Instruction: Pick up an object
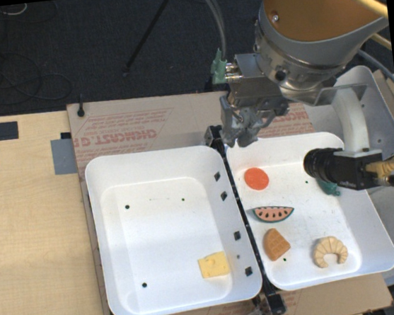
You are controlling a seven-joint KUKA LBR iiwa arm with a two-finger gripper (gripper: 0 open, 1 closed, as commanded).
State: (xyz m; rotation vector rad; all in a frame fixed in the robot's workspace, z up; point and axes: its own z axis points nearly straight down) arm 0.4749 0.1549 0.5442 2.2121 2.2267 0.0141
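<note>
From above, the gripper (240,135) hangs over the far edge where the two bins meet; can't tell how the jaws stand. The right bin (369,253) has an orange disc (257,179), watermelon slice (273,213), bread chunk (276,243) and croissant (330,251). A cheese wedge (214,265) sits in the left bin (118,270).

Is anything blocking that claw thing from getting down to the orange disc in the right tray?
Nothing visible does. The gripper hangs over the far edge of the right bin, and the orange disc lies just nearer the camera on bare floor. The watermelon slice sits beyond the disc, apart from it.
</note>
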